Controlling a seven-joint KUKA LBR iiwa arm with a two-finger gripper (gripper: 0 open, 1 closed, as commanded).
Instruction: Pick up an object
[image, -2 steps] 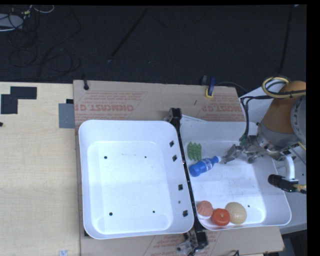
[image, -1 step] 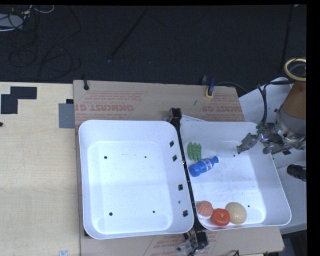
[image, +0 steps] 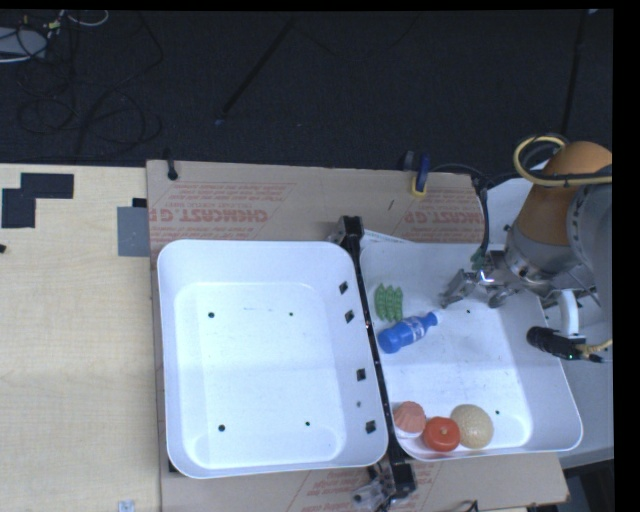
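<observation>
Blue bottle (image: 406, 332): long axis slanted, cap end toward jaws of gripper (image: 462, 290), up-right, spread and holding nothing.

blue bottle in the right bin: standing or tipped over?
Tipped over. The blue bottle lies on its side on the right bin floor, pale cap pointing up-right, beside the green object.

Right bin's (image: 545, 400) middle lies open (bottle (image: 406, 332) crowds its left).
</observation>
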